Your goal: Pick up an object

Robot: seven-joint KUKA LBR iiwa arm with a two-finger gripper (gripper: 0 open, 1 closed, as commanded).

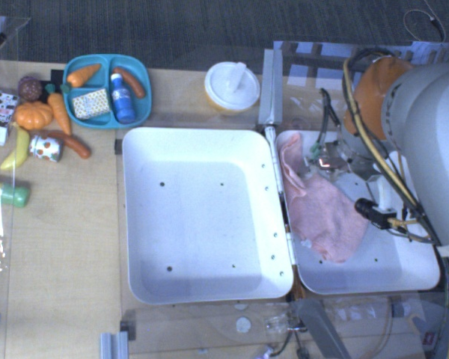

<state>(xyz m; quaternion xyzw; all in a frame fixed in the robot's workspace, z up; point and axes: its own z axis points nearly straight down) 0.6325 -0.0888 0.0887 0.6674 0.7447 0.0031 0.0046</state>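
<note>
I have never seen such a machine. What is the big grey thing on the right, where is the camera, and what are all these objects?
The grey thing is a robot arm with an orange band. One camera looks down on the bench at a slant. The arm reaches over the right white bin, where a pink cloth lies. Its gripper is at the cloth's upper end; I cannot tell whether it holds the cloth. Beside it is the left white bin. Left of the bins lie toy foods: a blue divided plate with a carrot and a small bottle, a small pumpkin and a banana. Behind is a white lidded cup.
</note>
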